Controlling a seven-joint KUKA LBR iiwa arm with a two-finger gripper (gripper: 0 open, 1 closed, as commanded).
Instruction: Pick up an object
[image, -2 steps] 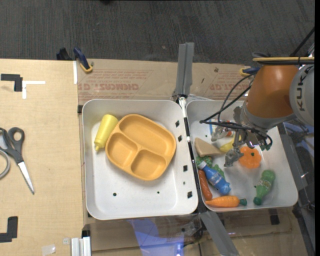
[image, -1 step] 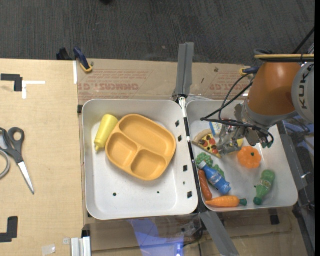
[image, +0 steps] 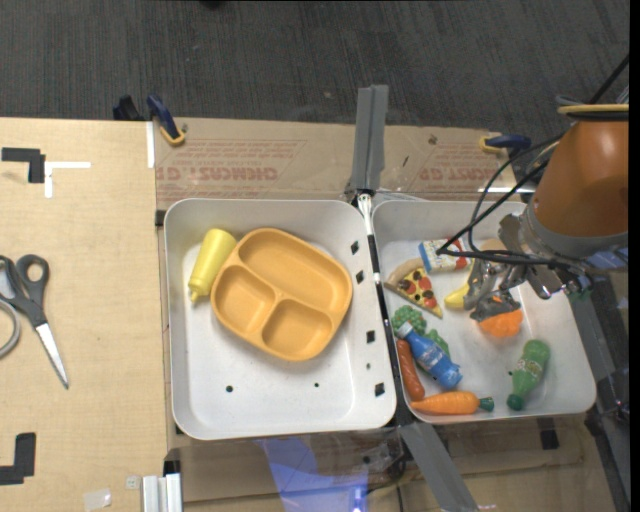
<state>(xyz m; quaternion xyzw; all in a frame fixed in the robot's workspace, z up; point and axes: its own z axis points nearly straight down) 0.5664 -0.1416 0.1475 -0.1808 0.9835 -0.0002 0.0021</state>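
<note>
My gripper (image: 491, 297) hangs low in the right bin (image: 580, 400), below the grey wrist with its orange band. Right under it lies an orange object (image: 502, 323), partly covered by the gripper. A small yellow piece (image: 458, 297) lies just to its left, touching or nearly touching the gripper. A pizza slice (image: 414, 284) and a small white, red and blue carton (image: 437, 257) sit further left. Near the bin's front lie a blue bottle (image: 436, 358), a green bottle (image: 528, 371), a carrot (image: 448, 403) and a red sausage (image: 407, 368).
The left bin (image: 200, 400) holds an orange divided plate (image: 280, 293) and a yellow bottle (image: 209, 262). A green toy (image: 406, 321) lies by the divider. Scissors (image: 35, 310) rest on the bench at far left. Cables trail from the wrist over the right bin's back.
</note>
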